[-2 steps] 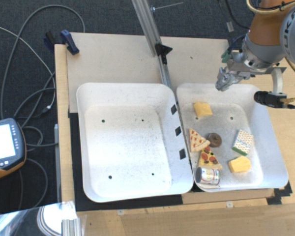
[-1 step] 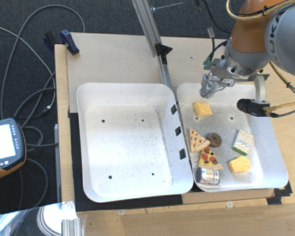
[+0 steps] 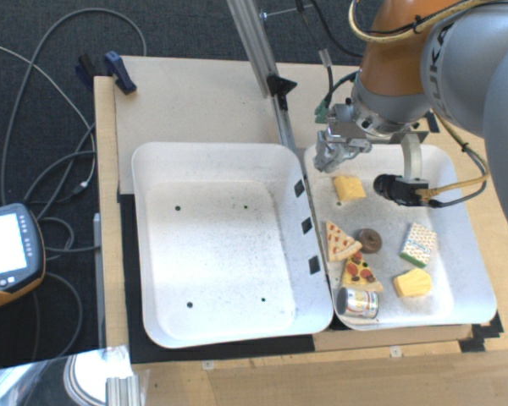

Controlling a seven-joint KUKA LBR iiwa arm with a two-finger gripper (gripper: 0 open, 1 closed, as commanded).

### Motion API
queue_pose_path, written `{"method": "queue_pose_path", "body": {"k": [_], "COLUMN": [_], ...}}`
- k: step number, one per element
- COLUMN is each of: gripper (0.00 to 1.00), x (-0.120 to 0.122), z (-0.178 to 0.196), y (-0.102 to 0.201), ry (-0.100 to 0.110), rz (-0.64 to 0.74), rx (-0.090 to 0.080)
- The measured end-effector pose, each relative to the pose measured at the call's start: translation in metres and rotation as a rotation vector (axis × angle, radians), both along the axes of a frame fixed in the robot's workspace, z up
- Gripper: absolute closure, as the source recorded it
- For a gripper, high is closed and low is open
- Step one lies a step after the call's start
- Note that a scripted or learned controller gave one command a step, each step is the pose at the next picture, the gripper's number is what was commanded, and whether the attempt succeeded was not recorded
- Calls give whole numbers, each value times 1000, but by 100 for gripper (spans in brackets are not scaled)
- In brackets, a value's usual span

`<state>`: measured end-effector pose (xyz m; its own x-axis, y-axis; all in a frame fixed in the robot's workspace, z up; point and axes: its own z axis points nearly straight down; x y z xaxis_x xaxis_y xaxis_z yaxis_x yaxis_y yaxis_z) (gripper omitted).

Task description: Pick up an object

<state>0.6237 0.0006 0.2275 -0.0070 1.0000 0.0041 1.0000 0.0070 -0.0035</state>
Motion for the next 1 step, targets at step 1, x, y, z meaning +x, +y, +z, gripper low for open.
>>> {"method": "queue_pose_path", "body": {"k": [1], "gripper": [100], "x": [-18], "z": [-4], "y": [58], "ry": [1], "rz": [1], "rx": [-1]}}
